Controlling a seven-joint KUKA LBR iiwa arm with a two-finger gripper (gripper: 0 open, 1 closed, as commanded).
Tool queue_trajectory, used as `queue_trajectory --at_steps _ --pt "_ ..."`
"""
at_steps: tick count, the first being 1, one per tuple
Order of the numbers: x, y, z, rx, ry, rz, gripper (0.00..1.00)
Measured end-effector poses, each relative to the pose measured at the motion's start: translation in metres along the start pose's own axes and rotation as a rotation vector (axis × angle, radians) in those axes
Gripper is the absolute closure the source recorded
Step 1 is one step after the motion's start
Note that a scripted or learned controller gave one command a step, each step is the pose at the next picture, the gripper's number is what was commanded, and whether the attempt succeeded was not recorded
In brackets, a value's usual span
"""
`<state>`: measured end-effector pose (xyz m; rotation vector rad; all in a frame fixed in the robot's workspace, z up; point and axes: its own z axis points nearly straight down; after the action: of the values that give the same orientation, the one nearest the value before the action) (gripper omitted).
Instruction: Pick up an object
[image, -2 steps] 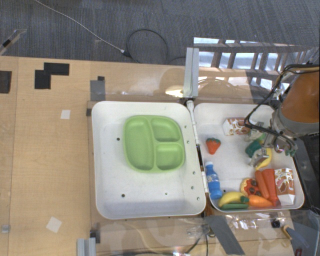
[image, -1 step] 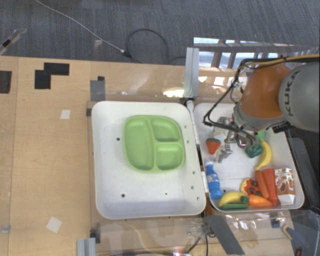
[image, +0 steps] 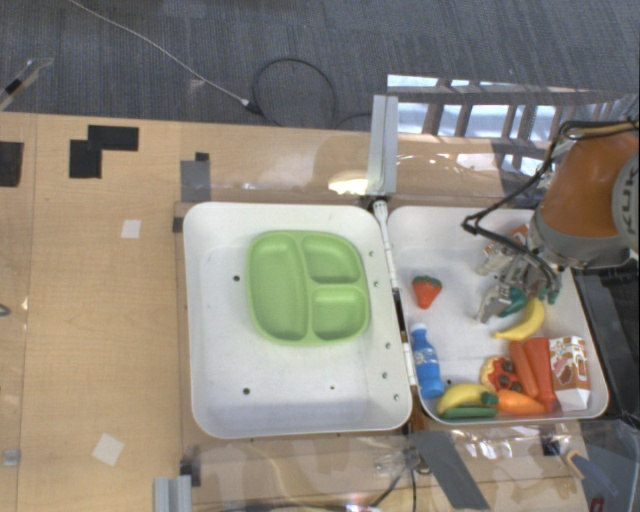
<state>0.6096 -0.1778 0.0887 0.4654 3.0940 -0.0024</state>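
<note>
A light wooden desk (image: 90, 330) carries two shallow white bins side by side, and behind it the floor is grey carpet with a thin cable lying in a loop. The left bin (image: 230, 400) holds a green divided plate (image: 305, 287), which lies flat near the middle of the bin with its three compartments facing up.

The right bin (image: 450, 240) holds the toy food. A small strawberry (image: 427, 291) lies alone in the left part of this bin, well apart from the other things. A blue bottle (image: 427, 363) lies along the left wall, just beside the divider between the bins. In the near right corner there is a crowded group: a yellow banana (image: 462, 396) with a green vegetable (image: 474, 411) touching it, an orange carrot (image: 518, 403), a red-orange piece (image: 534, 368) and a small printed box (image: 569, 364).

The arm (image: 590, 195) comes in from the right, its orange band above the far right part of the right bin, and the wrist points down and a little to the left. The tool (image: 508, 296) hangs low over the right half of this bin. A second banana (image: 527, 319) lies just beside the tool, partly under it, with something green next to the metal parts. I cannot tell if the tool is apart, together or clamped on something, because the parts are too small and mixed with cables.
</note>
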Motion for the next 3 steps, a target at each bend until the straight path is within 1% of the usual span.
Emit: queue_trajectory --at_steps 1,2,3 --pt "0.046 -0.043 -0.002 -0.001 -0.002 -0.107 0.0" --pt "0.006 0.03 0.0 -0.004 0.0 -0.006 0.0" --pt "0.052 -0.021 -0.002 0.0 -0.002 0.028 0.0"
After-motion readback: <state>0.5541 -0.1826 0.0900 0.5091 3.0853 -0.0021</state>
